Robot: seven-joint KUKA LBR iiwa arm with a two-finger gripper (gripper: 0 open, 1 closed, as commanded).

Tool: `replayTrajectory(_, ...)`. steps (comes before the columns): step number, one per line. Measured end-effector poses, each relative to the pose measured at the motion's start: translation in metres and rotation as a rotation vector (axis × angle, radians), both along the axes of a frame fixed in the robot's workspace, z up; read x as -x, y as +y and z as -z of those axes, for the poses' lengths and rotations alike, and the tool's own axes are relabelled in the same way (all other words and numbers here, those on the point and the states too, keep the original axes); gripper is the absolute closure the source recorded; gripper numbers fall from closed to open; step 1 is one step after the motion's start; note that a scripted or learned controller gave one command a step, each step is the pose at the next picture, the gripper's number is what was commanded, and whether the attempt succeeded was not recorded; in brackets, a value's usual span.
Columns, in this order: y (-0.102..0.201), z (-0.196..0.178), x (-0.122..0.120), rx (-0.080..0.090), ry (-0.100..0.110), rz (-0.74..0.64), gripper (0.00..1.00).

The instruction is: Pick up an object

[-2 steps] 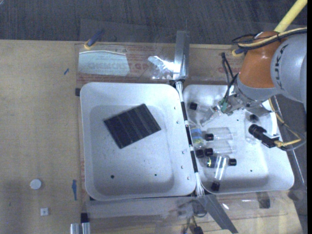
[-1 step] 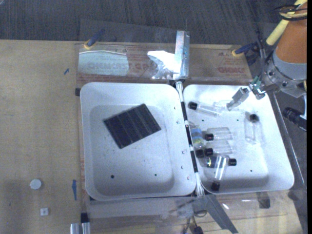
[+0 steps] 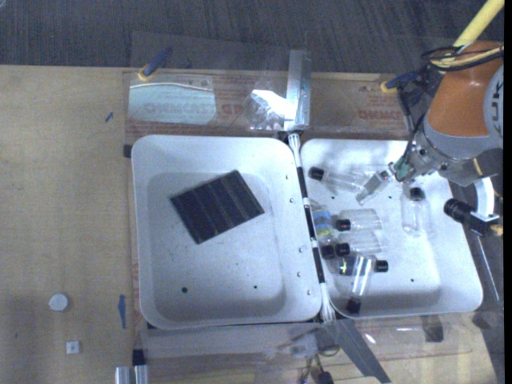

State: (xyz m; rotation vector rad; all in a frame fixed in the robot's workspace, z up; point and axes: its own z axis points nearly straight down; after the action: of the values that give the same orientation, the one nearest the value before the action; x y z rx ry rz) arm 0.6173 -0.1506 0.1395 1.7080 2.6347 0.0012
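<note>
Claw (image 3: 376, 184) first: it hangs over the right bin (image 3: 460, 282), up near one o'clock in the picture, at the end of the big grey and orange arm (image 3: 460, 106), and I cannot tell how it is set or whether it has anything. Going big to small, the left bin (image 3: 160, 214) holds a flat dark mat (image 3: 217, 206) in its middle. The right bin holds small clear bottles (image 3: 356, 238) with black caps, most at about seven o'clock from the claw. One bottle (image 3: 340, 180) lies just beside the claw at nine o'clock. To pick well, I think it should choose one bottle lying apart, come straight down and squeeze its middle.
</note>
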Motion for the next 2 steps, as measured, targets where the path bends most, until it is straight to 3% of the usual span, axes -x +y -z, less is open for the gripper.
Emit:
replayTrajectory(1,-0.009,-0.043,-0.024,0.002,-0.004,-0.027,0.00)
replayTrajectory(2,-0.016,0.020,-0.022,0.002,-0.004,-0.029,0.00)
